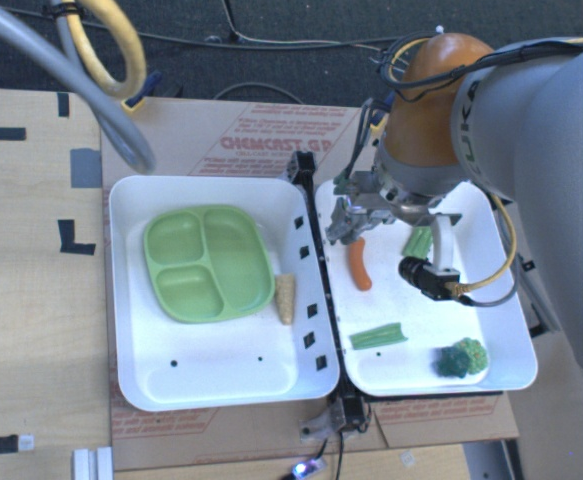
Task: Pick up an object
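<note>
The grey arm [511,128] with its orange band [436,98] reaches in from the right and hangs over the right bin [511,363], its wrist covering that bin's far part. The pincer [349,220] sits low at the bin's far left corner, close to the divider between the two bins. Its metal fingers point down toward the upper tip of a small orange carrot [359,266], which lies on the bin floor just below them, running lengthwise toward the near side. Whether the fingers are spread or closed cannot be made out from this angle, and nothing can be seen held between them.

Also in the right bin, a pale green piece [418,239] lies just right of the carrot, partly under the wrist hardware. A flat green pea pod [376,337] rests nearer the front, and a broccoli floret [461,358] sits in the near right corner. A black fitting with a yellow cable [491,278] hangs from the arm over the middle of the bin.

In the left bin [131,368], a green divided plate [209,263] lies left of centre, and a pale corn cob [285,298] lies just beside the plate's right edge, near the divider.

Both bins rest on cardboard [261,138] on the wooden table [31,308].
</note>
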You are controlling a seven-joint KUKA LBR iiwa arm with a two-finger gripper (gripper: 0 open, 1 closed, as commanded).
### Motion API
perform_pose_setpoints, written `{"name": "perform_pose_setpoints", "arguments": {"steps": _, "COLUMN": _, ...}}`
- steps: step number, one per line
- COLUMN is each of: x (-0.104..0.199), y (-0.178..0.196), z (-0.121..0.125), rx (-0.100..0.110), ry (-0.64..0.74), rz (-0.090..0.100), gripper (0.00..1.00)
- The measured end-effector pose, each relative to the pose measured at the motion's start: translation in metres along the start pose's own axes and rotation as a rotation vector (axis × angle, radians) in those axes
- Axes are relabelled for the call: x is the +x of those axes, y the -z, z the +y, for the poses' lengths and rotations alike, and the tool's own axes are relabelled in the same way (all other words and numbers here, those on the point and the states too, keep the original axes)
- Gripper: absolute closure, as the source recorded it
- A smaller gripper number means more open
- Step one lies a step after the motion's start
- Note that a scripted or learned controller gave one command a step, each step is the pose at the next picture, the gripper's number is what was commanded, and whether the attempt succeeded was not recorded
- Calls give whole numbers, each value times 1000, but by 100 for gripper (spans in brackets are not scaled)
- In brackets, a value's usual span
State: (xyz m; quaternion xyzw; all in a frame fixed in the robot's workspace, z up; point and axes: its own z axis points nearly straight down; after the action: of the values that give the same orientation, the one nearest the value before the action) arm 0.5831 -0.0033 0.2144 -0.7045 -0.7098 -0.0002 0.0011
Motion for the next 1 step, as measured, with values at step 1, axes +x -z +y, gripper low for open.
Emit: {"name": "perform_pose_setpoints", "arguments": {"steps": 1, "x": 56, "y": -6, "z": 7, "rx": 1, "ry": -1, "rz": -1, "gripper": 100}}
